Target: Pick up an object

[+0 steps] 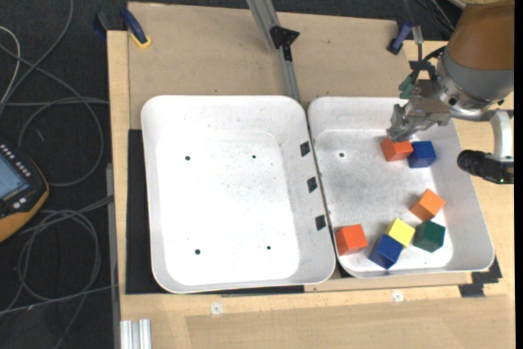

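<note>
Your claw (pixel 400 129) hangs just above the orange-red cube (pixel 396 149) in the right bin (pixel 470 212); its opening you cannot tell. The cube looks light, rigid; grip its flat opposite faces.

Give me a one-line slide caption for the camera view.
Claw poised just above an orange block beside a blue block in the right bin, five more blocks near its front edge.

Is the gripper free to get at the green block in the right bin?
Probably yes. The green block lies uncovered near the front, though an orange block and yellow block crowd it. The gripper hangs farther back.
</note>
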You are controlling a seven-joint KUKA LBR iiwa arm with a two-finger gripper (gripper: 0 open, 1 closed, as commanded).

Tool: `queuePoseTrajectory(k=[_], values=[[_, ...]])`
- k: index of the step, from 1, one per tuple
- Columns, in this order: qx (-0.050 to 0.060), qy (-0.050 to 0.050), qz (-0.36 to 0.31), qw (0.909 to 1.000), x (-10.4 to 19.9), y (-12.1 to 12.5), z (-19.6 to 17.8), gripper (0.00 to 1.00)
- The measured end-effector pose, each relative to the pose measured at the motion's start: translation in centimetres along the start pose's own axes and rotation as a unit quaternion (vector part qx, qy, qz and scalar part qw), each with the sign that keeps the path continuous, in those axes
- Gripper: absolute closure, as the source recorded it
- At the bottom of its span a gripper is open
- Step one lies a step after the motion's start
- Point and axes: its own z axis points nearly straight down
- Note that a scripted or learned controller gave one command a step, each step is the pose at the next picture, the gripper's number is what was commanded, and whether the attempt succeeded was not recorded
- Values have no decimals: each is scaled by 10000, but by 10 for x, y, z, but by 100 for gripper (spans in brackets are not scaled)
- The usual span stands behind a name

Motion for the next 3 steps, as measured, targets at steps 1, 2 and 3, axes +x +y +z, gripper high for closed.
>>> queuePoseTrajectory(k=[1, 2, 3], values=[[6, 4, -2, 10000, 57, 21, 11, 100], [7, 1, 3, 10000, 107, 36, 23, 100], [5, 2, 3, 10000, 157, 56, 30, 100]])
